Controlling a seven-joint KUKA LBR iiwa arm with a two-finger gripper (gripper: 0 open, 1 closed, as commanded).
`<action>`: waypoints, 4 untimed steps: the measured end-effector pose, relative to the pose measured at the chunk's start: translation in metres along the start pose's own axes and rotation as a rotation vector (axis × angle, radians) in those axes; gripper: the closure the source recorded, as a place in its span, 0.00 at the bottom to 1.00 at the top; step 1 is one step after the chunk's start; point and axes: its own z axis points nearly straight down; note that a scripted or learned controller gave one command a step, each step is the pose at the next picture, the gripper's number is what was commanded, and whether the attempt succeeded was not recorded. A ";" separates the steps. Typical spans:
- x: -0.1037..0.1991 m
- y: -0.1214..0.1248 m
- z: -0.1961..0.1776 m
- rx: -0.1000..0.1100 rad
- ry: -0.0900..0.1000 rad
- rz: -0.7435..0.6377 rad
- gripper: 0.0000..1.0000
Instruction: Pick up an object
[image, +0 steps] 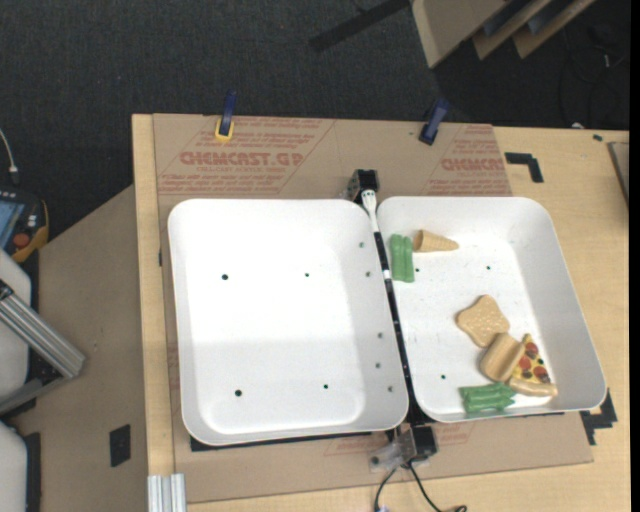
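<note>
I am targeting the tan, toast-shaped plastic slice (482, 319), lying apart inside the right shallow white bin (560, 260) for easy access; my gripper's state: cannot tell.

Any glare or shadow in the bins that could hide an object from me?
Camera view: left bin has a soft shadow across its near half; right bin is evenly lit, no harsh glare. Pizza slice, toast and green pieces read clearly, slightly soft.

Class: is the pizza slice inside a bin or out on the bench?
Inside: the pizza slice lies in the right bin, near its front corner.
</note>
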 end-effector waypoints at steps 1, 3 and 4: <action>0.000 0.000 0.000 0.000 0.000 0.000 0.00; 0.000 0.000 0.000 0.000 0.000 0.000 0.00; 0.000 0.000 0.000 0.000 0.000 0.000 0.00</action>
